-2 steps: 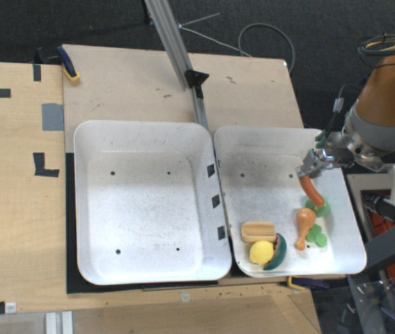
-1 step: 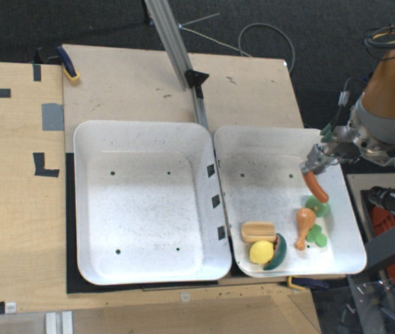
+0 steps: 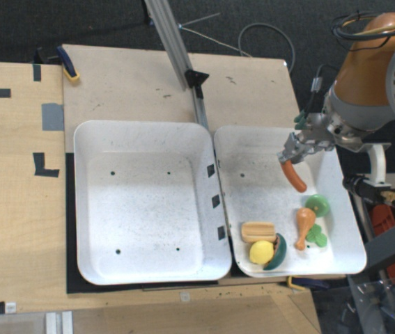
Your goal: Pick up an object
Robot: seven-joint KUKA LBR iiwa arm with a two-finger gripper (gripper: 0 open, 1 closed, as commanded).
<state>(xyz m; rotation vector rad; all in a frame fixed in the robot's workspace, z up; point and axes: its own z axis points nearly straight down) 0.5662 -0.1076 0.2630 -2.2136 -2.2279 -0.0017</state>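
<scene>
A red-orange sausage-shaped toy (image 3: 295, 175) is seen at the tip of the pincer (image 3: 289, 157), above the right bin (image 3: 253, 152). Its upper end is gripped between the pincer fingers, so the pincer is clenched on it. The long axis of the toy is slanted, its free end pointing down and toward the bin's right rim, its held end toward the bin's far left. Nearer the bin's front edge, a bread-like bun (image 3: 258, 231) is laid with a yellow ball (image 3: 260, 252) just in front of it and a dark green curved piece (image 3: 278, 253) touching the ball. To their right, an orange drumstick (image 3: 304, 225) and green pieces (image 3: 317, 205) are grouped together. The left bin (image 3: 141, 200) is placed beside the right one on the table (image 3: 127, 82).
</scene>
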